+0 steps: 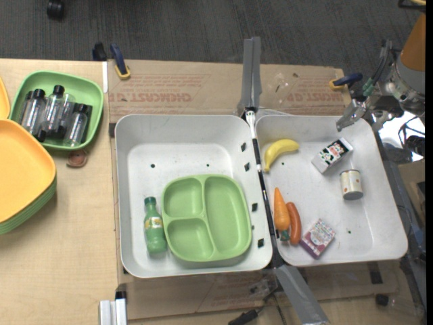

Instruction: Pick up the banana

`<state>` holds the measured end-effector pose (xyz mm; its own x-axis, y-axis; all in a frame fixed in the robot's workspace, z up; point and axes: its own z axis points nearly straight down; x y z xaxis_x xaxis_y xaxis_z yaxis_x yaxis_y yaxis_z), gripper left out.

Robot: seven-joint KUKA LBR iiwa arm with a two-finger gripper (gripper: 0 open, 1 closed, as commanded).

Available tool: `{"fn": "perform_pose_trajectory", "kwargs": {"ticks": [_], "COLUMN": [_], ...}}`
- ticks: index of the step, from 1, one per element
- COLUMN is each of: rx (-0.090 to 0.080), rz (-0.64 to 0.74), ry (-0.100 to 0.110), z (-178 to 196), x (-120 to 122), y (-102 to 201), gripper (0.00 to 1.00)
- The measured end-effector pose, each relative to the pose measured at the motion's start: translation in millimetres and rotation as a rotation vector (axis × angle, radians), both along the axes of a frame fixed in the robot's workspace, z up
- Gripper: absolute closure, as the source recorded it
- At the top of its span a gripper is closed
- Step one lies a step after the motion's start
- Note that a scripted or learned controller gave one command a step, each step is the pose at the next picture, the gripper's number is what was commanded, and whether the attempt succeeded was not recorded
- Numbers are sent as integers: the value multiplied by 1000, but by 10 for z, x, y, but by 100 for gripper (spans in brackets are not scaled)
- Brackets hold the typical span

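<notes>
Nearest, a pink packet (318,238) lies well below the banana (279,151), with a carrot (280,210) between them. Beyond these, the banana rests in the right bin (385,249), against its left wall. Light, curved, soft-skinned: probably best pinched across its middle. Farther right, the gripper (352,116) hangs at the rim; its state I cannot tell.
</notes>
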<state>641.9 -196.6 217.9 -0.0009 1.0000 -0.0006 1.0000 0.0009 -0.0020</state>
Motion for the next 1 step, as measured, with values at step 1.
{"fn": "perform_pose_trajectory", "kwargs": {"ticks": [1], "rx": [-2], "rz": [3], "ry": [0], "z": [88], "x": [5], "y": [1], "gripper": [100]}}
